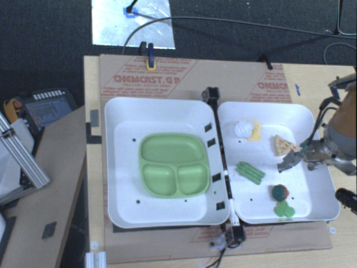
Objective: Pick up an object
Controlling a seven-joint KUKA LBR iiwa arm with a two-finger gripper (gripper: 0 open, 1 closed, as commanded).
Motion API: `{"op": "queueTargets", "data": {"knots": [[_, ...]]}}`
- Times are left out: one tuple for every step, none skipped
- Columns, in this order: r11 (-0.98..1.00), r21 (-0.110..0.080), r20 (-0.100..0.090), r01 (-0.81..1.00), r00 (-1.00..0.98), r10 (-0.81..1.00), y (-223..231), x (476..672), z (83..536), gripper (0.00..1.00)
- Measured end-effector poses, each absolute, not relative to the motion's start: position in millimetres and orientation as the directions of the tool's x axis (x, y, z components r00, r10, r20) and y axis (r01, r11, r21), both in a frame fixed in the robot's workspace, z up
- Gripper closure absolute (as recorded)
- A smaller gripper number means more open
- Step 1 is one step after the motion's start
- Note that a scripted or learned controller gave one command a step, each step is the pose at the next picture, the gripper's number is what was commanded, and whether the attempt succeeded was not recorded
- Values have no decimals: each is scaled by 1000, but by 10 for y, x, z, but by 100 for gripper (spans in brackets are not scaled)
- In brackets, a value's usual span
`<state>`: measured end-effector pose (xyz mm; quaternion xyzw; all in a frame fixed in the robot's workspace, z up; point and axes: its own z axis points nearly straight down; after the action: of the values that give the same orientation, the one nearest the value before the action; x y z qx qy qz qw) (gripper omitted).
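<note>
Your claw (289,162), grip unreadable, hangs just below the pizza slice (284,145): light, stiff, flat; pinch its edges.

Open floor mid right bin (312,205), between green stick (250,172) and pizza slice (284,145).

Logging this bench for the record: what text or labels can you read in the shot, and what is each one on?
"CHEMCAST GP" in red on the brown sheet under the bins, readable behind the left bin.
A second red print behind the right bin: too blurred to read.
Handheld device screen and buttons: too small to read.
</note>
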<state>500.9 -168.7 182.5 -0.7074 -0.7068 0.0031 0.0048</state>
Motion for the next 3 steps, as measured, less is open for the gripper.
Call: {"op": "queueTargets", "data": {"knots": [[3, 1, -1, 1000, -3, 1000, -1683, 5042, 1886, 0], [2, -3, 1, 1000, -2, 1000, -1577, 5019, 1342, 0], [1, -1, 1, 1000, -1, 1000, -1574, 5021, 824, 0]]}}
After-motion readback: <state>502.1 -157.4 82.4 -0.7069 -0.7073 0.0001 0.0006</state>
